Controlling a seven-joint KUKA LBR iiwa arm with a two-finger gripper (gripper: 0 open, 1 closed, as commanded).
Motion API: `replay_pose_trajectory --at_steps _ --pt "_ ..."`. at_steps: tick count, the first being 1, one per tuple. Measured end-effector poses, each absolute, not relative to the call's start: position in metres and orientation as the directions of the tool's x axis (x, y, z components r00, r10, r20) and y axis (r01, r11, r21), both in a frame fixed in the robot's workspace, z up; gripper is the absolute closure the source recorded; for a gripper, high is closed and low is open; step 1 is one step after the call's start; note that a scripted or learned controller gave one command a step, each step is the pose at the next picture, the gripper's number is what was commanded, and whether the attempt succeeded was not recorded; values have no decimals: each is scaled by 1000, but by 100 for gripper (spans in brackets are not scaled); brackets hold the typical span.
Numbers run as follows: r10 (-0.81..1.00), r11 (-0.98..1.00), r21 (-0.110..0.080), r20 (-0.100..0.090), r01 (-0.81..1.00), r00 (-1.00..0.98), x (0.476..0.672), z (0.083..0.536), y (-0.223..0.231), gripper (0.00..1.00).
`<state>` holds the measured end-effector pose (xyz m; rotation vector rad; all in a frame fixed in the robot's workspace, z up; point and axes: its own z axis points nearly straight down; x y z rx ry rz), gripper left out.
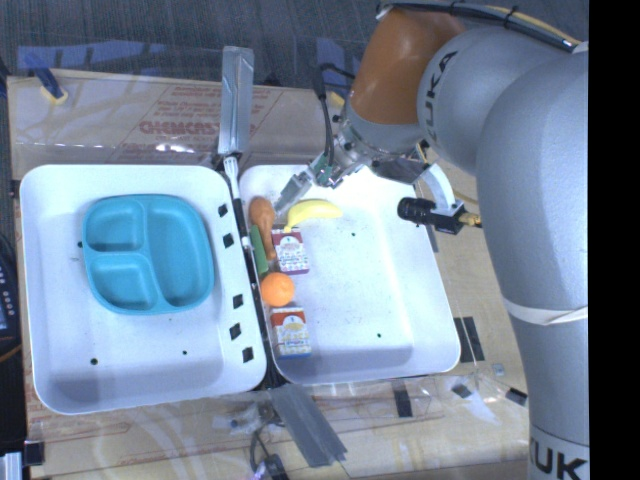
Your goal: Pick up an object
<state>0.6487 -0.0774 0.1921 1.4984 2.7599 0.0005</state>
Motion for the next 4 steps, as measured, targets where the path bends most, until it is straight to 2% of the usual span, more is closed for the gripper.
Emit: replay_pose_trajectory --at_steps 1,2,3,4 --pt "803 597 -6 5 803 -597 635 106 -109 0" --pt "821 571 9 -8 821 -571 602 96 -101 0" --pt "819 574 7 -6 819 -574 603 103 -102 100" --pt "979 204 10 0 979 -204 585 97 -126 100"
